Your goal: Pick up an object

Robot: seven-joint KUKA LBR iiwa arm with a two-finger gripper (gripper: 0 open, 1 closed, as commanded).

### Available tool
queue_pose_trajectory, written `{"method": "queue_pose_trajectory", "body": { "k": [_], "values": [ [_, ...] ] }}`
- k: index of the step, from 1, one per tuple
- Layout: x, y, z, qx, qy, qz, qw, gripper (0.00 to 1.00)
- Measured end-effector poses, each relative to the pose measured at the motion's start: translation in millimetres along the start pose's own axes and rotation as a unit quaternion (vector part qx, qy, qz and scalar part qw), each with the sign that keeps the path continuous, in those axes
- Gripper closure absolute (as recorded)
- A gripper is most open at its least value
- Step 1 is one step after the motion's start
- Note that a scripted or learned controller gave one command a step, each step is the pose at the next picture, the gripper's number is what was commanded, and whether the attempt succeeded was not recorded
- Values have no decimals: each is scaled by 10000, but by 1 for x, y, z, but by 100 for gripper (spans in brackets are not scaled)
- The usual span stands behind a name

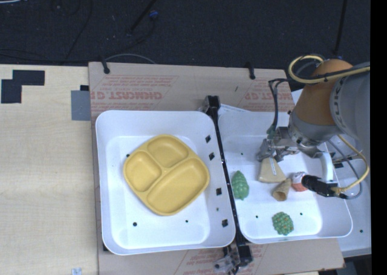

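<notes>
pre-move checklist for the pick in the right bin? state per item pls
1. Tool over the right bin: ok, it is above the bin's upper middle.
2. Target within reach: ok, a tan wedge lies just below the tool.
3. Tool-to-wedge contact: cannot tell, they overlap from this angle.
4. Nothing already held: cannot tell, the tip is too small to read.
5. Clutter near target: not ok, a cone and a small red piece lie close beside the wedge.
6. Other options: ok, two green items lie apart from the rest; the yellow tray is in the left bin.
</notes>
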State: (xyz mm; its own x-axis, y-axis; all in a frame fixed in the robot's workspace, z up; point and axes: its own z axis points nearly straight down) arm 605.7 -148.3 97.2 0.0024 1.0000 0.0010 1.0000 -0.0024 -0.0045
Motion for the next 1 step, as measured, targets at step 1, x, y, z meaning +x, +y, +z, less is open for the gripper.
{"method": "queue_pose_trajectory", "body": {
  "k": [1],
  "values": [
    [-10,1,-53,-32,-10,-4,10000,100]
  ]
}}
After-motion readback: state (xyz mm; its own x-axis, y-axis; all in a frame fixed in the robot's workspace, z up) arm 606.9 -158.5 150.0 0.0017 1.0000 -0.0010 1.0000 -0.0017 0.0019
